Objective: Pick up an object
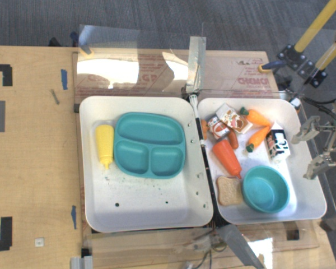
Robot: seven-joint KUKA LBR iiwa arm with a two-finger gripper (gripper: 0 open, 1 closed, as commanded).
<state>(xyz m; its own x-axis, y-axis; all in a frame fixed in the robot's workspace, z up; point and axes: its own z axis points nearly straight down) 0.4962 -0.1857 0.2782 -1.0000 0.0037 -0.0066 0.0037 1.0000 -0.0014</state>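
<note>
A: Why is everything heaped in the right bin [311,203]?

B: It looks like the picking pile: carrots [256,137], a bowl [264,189], a slice of bread [229,191], small cartons [228,121].

A: And the left bin [95,206]?

B: A divided tray [150,144] and a yellow bottle [105,143], spaced apart and easy to reach.

A: The hand?

B: I cannot tell its state.

Right bin [308,206] crowded; left bin's [95,206] front open

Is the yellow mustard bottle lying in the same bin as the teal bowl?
No, the mustard bottle lies in the left bin beside the teal tray, while the bowl sits in the right bin.
</note>
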